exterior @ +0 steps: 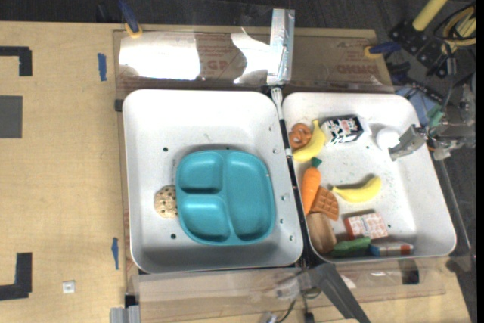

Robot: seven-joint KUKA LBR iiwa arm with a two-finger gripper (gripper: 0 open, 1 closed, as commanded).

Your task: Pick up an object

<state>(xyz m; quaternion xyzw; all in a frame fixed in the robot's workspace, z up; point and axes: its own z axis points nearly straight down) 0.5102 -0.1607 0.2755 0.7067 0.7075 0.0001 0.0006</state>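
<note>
Nothing is lifted yet: the gripper [404, 144] hovers at the right bin's [435, 227] upper right edge, jaws unreadable. The nearest candidate, a banana [357, 191], lies mid-bin, untouched, grasp still ahead.

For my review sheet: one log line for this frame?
gripper: over right bin, far right | grasp: none seen | banana: lying in bin
</note>
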